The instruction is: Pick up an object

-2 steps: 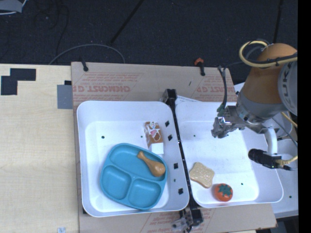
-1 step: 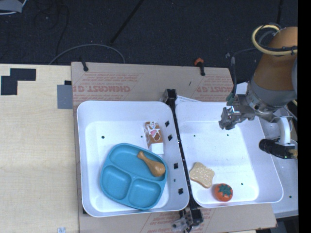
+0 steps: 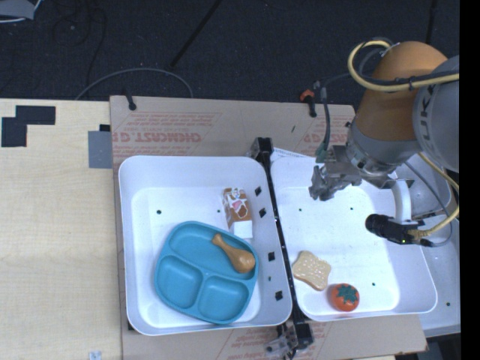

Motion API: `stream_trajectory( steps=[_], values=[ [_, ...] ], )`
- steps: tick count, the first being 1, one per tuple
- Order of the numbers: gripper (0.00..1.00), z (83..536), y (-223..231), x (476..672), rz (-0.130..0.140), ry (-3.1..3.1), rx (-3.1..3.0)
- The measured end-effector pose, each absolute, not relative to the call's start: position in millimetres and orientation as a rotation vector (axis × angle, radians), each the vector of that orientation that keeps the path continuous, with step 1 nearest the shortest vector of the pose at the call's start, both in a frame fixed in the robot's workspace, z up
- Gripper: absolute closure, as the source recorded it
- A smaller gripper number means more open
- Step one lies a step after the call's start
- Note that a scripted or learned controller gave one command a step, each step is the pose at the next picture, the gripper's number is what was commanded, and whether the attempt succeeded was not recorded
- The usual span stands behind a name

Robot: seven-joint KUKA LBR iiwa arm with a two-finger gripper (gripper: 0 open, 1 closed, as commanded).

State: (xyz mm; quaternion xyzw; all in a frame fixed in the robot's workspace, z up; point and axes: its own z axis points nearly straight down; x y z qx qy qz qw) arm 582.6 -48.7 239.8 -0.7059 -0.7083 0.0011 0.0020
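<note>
My gripper (image 3: 321, 190) hangs over the back left part of the right bin (image 3: 375, 310), with nothing visible between its fingers. A slice of toast (image 3: 311, 269) lies near the right bin's front left. Beside it to the right sits a red tomato (image 3: 344, 297). In the left bin (image 3: 139, 201) a blue divided plate (image 3: 191, 287) carries a chicken drumstick (image 3: 235, 253). A small brown and white packet (image 3: 238, 206) rests just behind the plate.
A black divider (image 3: 274, 231) runs between the two bins. A black handle-like part (image 3: 390, 228) juts over the right bin's right side. Cables loop above the arm. Wooden bench surface lies to the left.
</note>
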Motion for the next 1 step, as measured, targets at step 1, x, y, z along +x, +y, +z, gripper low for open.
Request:
stream_trajectory(
  steps=[1],
  values=[
    [1.00, 234.3, -8.2, 598.7, 0.002, -2.224, -2.215]
  ],
)
